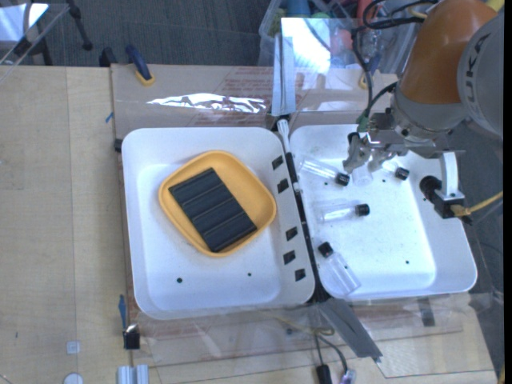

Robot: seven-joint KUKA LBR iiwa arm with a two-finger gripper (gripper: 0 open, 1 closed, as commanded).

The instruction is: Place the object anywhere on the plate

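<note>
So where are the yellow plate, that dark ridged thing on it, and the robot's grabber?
Yellow plate (260,202): camera view, on its bare right rim.
Dark ridged block (214,209): camera view, middle of its top face.
Gripper (360,157): camera view, between its fingertips, over the right bin.

The wooden counter (48,214) carries two white bins: one (416,270) beneath the claw (370,157), the other (144,238) well left of it.
</note>
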